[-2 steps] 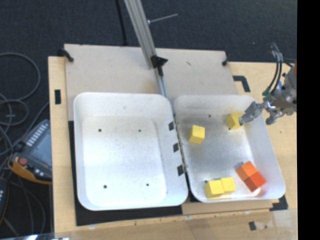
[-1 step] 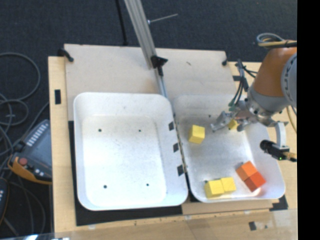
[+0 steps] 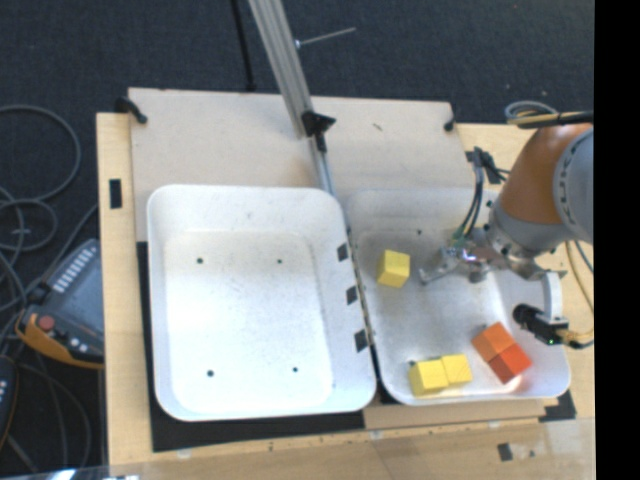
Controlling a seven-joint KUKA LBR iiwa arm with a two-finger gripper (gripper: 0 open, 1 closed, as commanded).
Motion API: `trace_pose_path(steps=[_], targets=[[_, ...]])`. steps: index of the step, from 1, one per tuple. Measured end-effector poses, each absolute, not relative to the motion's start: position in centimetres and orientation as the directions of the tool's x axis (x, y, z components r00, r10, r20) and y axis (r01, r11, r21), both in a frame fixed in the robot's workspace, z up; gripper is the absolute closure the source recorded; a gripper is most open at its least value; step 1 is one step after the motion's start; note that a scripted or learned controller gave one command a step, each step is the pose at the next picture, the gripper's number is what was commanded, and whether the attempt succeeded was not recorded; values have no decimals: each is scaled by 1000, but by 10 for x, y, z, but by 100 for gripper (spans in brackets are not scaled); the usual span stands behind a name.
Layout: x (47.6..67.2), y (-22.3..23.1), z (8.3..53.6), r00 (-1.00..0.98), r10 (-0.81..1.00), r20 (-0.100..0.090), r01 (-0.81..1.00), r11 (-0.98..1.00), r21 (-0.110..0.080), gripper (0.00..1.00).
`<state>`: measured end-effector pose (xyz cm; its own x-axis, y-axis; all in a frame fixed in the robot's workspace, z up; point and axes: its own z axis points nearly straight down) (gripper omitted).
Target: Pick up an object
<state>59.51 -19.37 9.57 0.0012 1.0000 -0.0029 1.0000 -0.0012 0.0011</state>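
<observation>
A handheld controller (image 3: 55, 313) and loose cables (image 3: 35, 178) lie on dark floor (image 3: 100, 28)

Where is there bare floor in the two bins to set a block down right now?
The left bin offers the widest bare floor, wall to wall. In the right bin, free floor lies along the far wall above the yellow cube, and between that cube and the yellow block. The right side is crowded: gripper, orange block.

arm (image 3: 535, 193): enters from right, bent downward | gripper (image 3: 452, 260): low, seemingly pointing left
</observation>
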Motion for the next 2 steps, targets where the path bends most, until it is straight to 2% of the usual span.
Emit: trace_pose_path(steps=[1, 2], targets=[[659, -195, 104, 8, 1000, 15, 998, -7, -56, 0], [666, -213, 91, 12, 999, 36, 996, -9, -92, 0]])
